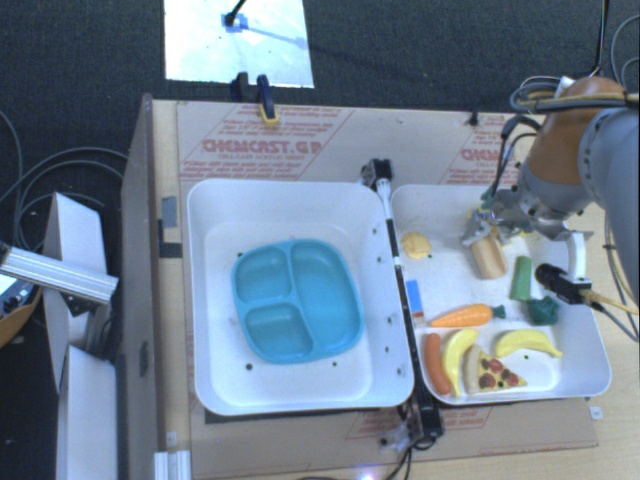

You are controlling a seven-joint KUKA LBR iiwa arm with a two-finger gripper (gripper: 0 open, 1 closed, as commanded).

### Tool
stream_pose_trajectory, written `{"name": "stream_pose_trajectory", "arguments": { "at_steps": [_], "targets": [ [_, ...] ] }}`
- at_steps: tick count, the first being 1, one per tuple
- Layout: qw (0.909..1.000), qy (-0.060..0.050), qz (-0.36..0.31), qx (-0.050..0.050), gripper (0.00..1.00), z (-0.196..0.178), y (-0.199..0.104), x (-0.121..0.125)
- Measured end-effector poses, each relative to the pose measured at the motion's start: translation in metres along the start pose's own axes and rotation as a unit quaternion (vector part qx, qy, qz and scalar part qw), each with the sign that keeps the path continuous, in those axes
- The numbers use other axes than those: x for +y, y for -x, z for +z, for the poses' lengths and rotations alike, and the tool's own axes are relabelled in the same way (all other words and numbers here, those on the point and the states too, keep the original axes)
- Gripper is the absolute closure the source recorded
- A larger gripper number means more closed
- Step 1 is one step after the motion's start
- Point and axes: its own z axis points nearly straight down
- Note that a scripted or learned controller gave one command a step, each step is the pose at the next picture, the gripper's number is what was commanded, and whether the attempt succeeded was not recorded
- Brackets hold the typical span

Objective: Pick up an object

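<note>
While I hover over the right white bin's far edge, my gripper touches the tan wooden cylinder; grip unclear.

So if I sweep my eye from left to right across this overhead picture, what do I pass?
Blue divided tray → round yellow piece → orange carrot → tan cylinder with the gripper above it → green stick → dark green toy.
</note>
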Motion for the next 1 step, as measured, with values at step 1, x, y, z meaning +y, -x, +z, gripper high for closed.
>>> {"name": "stream_pose_trajectory", "arguments": {
  "at_steps": [1],
  "targets": [
    [1.0,0.002,-0.004,0.002,1.0,-0.0951,-0.1135,-0.0086]
  ]
}}
